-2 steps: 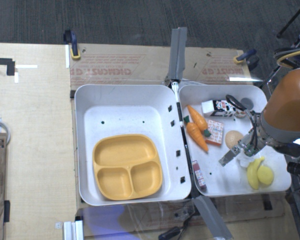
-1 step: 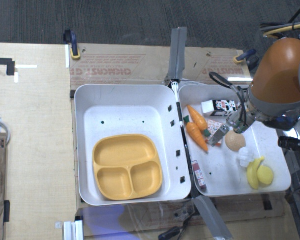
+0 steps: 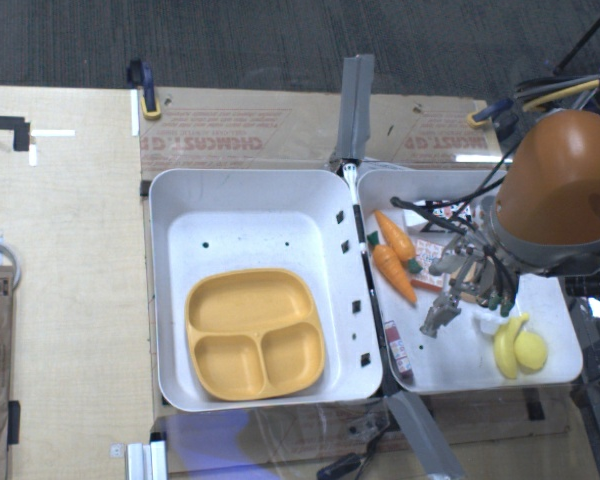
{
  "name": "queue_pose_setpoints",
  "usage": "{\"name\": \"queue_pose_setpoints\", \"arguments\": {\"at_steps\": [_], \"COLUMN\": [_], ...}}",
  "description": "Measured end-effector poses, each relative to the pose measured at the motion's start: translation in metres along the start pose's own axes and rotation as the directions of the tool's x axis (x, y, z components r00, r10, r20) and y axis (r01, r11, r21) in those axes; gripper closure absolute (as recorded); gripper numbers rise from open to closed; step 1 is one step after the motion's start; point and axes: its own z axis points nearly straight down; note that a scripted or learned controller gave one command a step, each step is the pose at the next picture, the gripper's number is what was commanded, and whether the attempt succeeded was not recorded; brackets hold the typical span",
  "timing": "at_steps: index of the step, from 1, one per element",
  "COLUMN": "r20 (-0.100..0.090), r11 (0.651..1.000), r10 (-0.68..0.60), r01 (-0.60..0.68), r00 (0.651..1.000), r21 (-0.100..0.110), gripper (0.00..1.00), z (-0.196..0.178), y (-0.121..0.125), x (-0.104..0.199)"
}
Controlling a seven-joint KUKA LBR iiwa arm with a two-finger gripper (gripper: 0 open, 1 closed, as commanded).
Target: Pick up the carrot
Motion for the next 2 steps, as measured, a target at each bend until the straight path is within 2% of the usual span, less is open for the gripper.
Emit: {"name": "queue_pose_setpoints", "arguments": {"at_steps": [1,2], "r20": [-0.001,0.002], "r11": [0.971,0.997], "r10": [0.238,-0.083], "r01": [-0.238,0.083], "r00": [0.971,0.997], "r21": [0.000,0.000], "gripper": [0.00,0.00], "z": [0.100,0.000], "y": [-0.037,0.058], "x": [0.004,-0.020]}}
